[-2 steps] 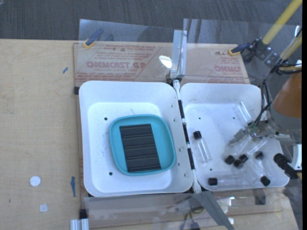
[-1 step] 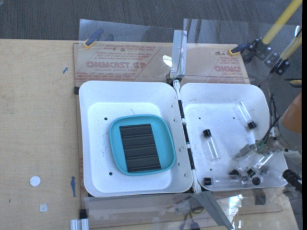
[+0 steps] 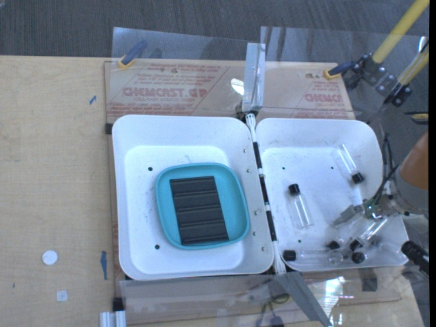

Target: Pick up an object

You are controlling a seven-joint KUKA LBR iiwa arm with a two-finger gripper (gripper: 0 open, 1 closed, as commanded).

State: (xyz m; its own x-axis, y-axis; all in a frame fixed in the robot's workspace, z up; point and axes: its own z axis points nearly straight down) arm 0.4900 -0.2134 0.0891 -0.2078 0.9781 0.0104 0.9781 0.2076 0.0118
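Several clear vials with black caps lie in the right bin (image 3: pixel 320 138). One vial (image 3: pixel 298 206) lies near the bin's middle, another (image 3: pixel 347 162) toward the back right, and a third (image 3: pixel 310 255) along the front wall. A small cluster of vials (image 3: pixel 355 240) sits in the front right corner. My gripper (image 3: pixel 364 213) is low over the right bin's right side, just above that cluster, with the arm (image 3: pixel 412 176) coming in from the right edge. I see nothing clearly held in it.
The left bin (image 3: pixel 133 182) holds a teal tray (image 3: pixel 163 203) with a dark ridged insert (image 3: pixel 197 210). A clear divider (image 3: pixel 253 80) and cardboard stand behind the bins. Yellow-handled clamps (image 3: pixel 371 63) sit at the back right.
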